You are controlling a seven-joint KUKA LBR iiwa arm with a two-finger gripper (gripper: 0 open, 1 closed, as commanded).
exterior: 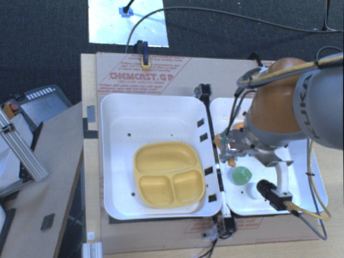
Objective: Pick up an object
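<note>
Left bin: yellow three-compartment tray, lying flat. Right bin: green object near front wall, just below the gripper. Opening of fingers: cannot tell, hidden under arm.

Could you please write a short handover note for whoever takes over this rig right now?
Hand: low over the near left part of the right bin; nothing seen held.
Things: green ball lies in the right bin just below the hand; a small white object sits beside it. Yellow divided tray lies in the left bin.
Done: no pick visible.
Left: grasp an object and lift it.
</note>
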